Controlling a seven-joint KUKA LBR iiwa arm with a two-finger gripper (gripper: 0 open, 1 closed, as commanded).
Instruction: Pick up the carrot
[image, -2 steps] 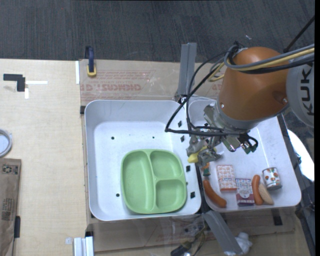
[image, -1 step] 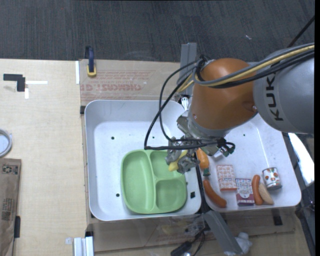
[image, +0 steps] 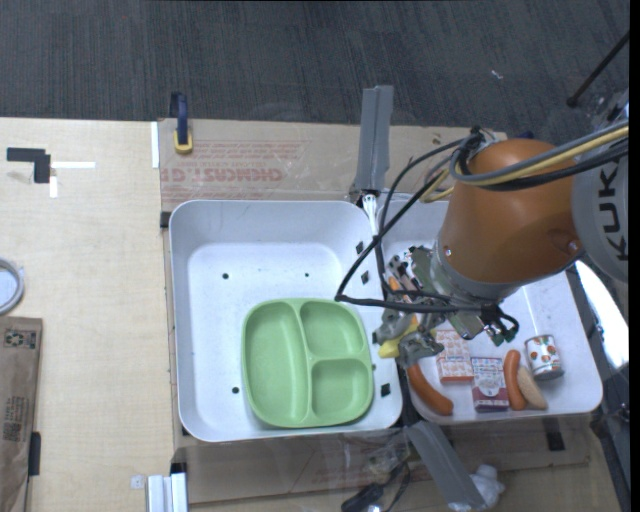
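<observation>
My arm (image: 520, 200) reaches in from the right and bends down over the right-hand white bin (image: 585, 395), its orange band bulging large toward the camera and covering much of that bin's middle. A bundle of black and yellow cables (image: 420, 190) loops from the wrist across the bin's upper left corner. My claw (image: 415, 335) hangs low at the bin's left side, close to the wall shared with the neighbouring bin, and from this slanted overhead angle I cannot tell how it is set or whether it has hold of anything. A small yellow piece (image: 388, 348) shows just beside the claw's lower left. The carrot (image: 430, 392) lies on the floor of the right bin, just below the claw, angled from upper left to lower right near the bin's front edge; whether it touches the claw I cannot make out. To its right sit two small printed boxes (image: 470, 370), then a slim orange-red sausage-like piece (image: 514, 378) beside a tan one (image: 532, 390), and a small can (image: 543, 356) at the far right. The left white bin (image: 200, 300) holds a green divided plate (image: 308, 362) with three compartments, resting toward its lower right corner. Both bins stand side by side on the pale counter (image: 80, 300), where a blue-handled clamp (image: 180, 122) grips the far edge.
</observation>
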